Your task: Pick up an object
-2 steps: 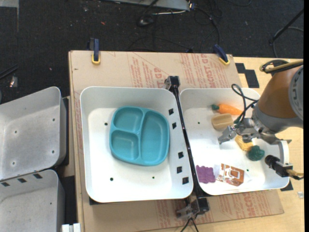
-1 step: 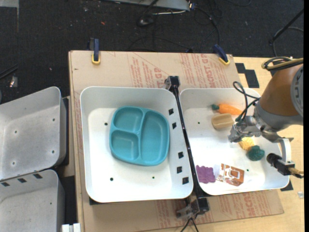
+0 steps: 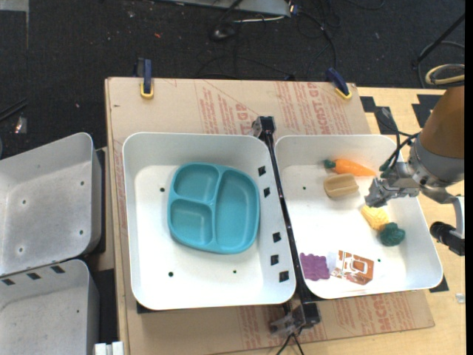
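Nearest the camera, at about 6 o'clock in the right bin (image 3: 432, 276), lie a purple bunch of toy grapes (image 3: 315, 266) and, just beside it toward 5 o'clock, a small orange-and-white packet (image 3: 355, 266). Farther in, toward 3 o'clock, a dark green lump (image 3: 392, 234) touches the near end of a yellow corn piece (image 3: 375, 216).

The gripper (image 3: 384, 191) hangs just over the far end of the corn piece, reaching in from the 3 o'clock side on the grey arm (image 3: 436, 165). Whether the claw is spread or pressed together cannot be told from this slant, and nothing is seen pinched in it. Just to its 9 o'clock sits a tan block (image 3: 341, 187), close by but apart. Beyond that, at about 12 o'clock in the bin, an orange carrot (image 3: 352, 167) lies with its green top pointing to 9 o'clock.

In the left bin (image 3: 134, 154) a teal divided plate (image 3: 214, 207) sits near the middle — three compartments, flat on the floor.

Both bins rest on a brown board (image 3: 199, 98). At its far edge two blue-and-yellow clamps grip it, one at 11 o'clock (image 3: 147, 79) and one at 1 o'clock (image 3: 339, 83).
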